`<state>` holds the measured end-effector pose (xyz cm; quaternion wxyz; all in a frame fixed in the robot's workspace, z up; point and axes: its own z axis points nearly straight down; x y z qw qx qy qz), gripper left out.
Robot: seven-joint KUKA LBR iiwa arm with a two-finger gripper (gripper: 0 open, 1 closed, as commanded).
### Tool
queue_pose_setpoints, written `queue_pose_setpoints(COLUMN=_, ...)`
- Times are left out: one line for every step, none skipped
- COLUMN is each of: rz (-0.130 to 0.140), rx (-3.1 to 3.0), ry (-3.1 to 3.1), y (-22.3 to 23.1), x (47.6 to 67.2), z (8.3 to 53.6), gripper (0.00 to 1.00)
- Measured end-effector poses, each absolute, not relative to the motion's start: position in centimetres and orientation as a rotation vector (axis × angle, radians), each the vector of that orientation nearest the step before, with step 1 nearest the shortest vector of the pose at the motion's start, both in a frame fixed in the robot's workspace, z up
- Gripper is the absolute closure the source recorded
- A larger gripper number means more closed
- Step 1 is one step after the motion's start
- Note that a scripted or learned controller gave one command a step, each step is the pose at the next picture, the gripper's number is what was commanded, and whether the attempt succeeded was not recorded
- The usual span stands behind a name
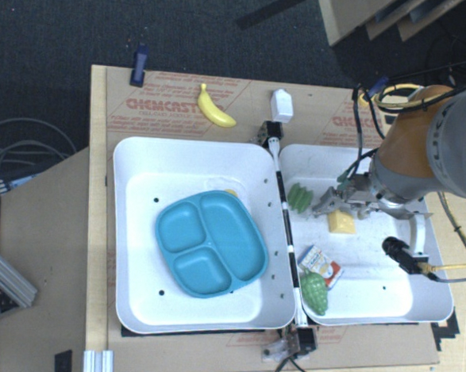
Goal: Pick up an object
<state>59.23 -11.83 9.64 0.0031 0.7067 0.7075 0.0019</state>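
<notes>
Nearest the bench's front edge, in the right white bin (415, 309), lies a bumpy green soft toy (315, 293) beside a small red-and-white packet (321, 261); both look light, the packet slippery. Farther back sits the pale yellow wedge-shaped block (342, 222), probably light and stiff, its long axis running roughly across the bin; its flat sides look best for holding. The gripper (337, 201) hovers just over its far edge, with nothing seen in its hold; how wide it stands I cannot tell. A ribbed green lump (300, 198) lies beside it.
</notes>
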Motion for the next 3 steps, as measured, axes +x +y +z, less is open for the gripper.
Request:
queue_pose_setpoints(rz=0.008, rx=2.214, ry=2.217, y=-11.8, x=59.3, z=10.6, gripper=1.00)
queue_pose_setpoints(rz=0.007, rx=2.215, ry=2.218, y=-11.8, x=59.3, z=10.6, gripper=0.00)
queue_pose_setpoints(rz=0.003, rx=2.217, ry=2.217, y=-9.5, x=57.6, z=8.7, gripper=0.00)
